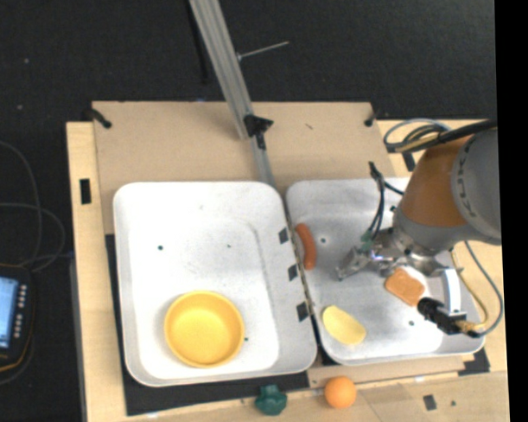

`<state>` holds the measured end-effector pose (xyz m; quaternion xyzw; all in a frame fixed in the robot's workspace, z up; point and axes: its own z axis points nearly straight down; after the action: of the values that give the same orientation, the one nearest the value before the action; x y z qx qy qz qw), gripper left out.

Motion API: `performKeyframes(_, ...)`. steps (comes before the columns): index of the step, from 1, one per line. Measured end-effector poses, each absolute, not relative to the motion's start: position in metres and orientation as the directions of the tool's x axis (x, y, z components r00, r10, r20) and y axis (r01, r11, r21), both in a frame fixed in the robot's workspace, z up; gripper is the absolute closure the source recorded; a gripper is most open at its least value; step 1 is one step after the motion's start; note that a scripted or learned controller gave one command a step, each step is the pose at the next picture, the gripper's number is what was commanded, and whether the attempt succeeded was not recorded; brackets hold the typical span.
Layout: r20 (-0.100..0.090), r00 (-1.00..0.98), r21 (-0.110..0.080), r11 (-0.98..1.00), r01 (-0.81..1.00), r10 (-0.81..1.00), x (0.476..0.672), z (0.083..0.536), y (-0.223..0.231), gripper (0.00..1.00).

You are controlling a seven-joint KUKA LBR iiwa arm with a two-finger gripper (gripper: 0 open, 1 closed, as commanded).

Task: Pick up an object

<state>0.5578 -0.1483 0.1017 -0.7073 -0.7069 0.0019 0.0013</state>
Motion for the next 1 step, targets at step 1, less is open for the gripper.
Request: performKeyframes(1,0.000,0.002,0.000,-0.002,1.000,1.000,0.5581,0.1010,-0.1489,0.00)
